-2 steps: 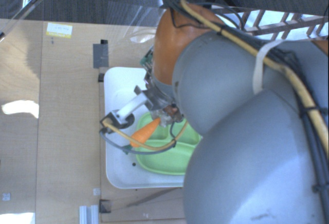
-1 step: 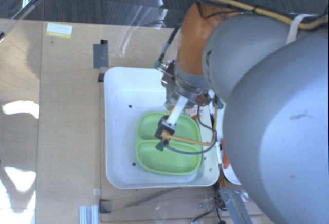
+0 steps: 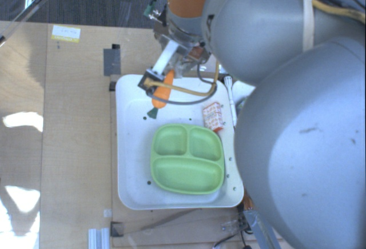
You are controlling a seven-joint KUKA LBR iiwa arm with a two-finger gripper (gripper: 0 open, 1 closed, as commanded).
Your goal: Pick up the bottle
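Grey arm (image 3: 297, 145) nearest, jaws by carrot (image 3: 162, 96) — can't tell if open or closed. Recentre over likely bottle (image 3: 213, 116) beside green tray (image 3: 187, 159) — then descend

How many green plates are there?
1. The green plate lies in the white bin, toward its near edge, in front of the carrot and the small packet. The arm covers most of the other bin, so another may be hidden.
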